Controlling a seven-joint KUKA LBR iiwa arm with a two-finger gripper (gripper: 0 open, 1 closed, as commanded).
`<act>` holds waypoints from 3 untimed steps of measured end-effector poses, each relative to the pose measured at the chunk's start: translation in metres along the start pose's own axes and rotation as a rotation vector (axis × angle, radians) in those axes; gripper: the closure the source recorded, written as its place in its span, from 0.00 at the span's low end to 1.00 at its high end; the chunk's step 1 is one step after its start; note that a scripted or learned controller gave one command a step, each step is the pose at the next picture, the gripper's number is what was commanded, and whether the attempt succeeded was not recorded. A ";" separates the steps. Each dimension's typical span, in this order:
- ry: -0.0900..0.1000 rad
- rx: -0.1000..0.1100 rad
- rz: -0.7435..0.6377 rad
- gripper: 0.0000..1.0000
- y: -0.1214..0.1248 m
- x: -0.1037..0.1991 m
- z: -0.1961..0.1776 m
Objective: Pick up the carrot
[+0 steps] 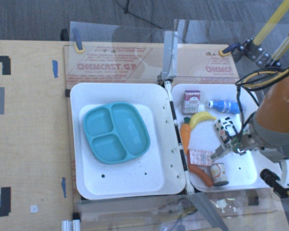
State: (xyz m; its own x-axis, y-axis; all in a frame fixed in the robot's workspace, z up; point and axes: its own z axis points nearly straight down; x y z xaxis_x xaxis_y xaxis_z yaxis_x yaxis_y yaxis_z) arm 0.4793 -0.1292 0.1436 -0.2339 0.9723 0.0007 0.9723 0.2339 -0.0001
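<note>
While hung over right bin (245, 170): claw (220, 151), state impossible to tell (tip low beside patterned packet (201, 156)). Carrot (185, 136): right bin, along left wall, beside banana (200, 119). Left bin (86, 177): teal divided plate (116, 132).

A robotics lab is suggested, probably, by a plywood desk (29, 143) marked with tape, clear acrylic guards (115, 57), loose cables (130, 4) and grey carpet (38, 8).

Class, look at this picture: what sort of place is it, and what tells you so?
Most likely a robotics lab test bench: a robot arm reaches over two white bins, one holding a teal divided plate, the other toy groceries such as a carrot and banana.
</note>
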 end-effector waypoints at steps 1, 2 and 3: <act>-0.002 -0.002 -0.004 0.00 0.054 0.021 0.019; -0.003 -0.006 0.199 0.00 0.094 0.004 0.055; -0.010 -0.013 0.199 1.00 0.095 0.001 0.044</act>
State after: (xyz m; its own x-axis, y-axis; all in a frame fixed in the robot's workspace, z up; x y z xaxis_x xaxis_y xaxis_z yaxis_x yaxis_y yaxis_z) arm 0.5713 -0.1056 0.1001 -0.0366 0.9993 -0.0081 0.9992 0.0367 0.0133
